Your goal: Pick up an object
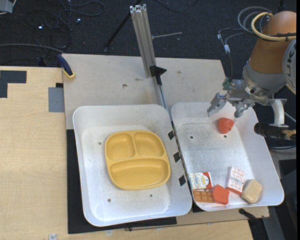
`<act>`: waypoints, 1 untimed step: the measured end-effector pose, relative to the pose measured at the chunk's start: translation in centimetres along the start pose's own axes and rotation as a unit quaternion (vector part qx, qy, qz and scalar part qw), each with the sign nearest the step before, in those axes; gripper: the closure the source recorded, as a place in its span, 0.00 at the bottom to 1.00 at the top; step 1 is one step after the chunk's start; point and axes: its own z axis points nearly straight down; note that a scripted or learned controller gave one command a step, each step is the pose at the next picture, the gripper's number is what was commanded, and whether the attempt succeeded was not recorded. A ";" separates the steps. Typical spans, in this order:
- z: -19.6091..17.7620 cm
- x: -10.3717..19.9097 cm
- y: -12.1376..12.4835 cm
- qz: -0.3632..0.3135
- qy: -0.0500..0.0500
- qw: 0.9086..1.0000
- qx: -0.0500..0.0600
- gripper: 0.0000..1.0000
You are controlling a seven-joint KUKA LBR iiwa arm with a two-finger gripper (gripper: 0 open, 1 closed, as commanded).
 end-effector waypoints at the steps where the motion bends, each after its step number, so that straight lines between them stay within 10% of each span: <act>1: -0.8 0.0 0.2 -0.001 -0.001 1.000 -0.006 0.00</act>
